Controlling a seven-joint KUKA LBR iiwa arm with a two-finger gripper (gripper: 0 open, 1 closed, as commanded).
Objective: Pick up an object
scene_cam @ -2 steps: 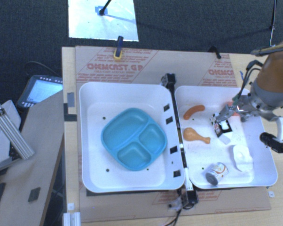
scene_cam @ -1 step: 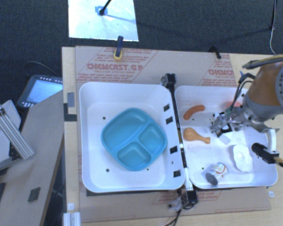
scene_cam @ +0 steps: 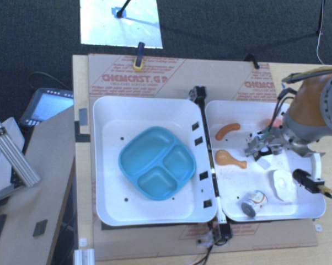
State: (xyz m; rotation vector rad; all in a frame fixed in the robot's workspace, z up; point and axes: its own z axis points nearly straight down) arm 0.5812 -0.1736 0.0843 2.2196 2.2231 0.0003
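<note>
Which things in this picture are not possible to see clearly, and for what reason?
- Gripper, camera view: small and blurred, so the state of its grip cannot be told.
- White object in the right bin: same colour as the bin floor, so its shape is unclear.
- Small can: too small to read its label.
- Arm: cut off by the right edge.
- Tablet at left: partly cut by the bench.

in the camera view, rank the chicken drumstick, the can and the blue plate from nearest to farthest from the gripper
From the gripper in the right bin:
1. Chicken drumstick, just to its left in the same bin.
2. Can, lower down near that bin's front edge.
3. Blue plate, across the divider in the left bin.
</note>
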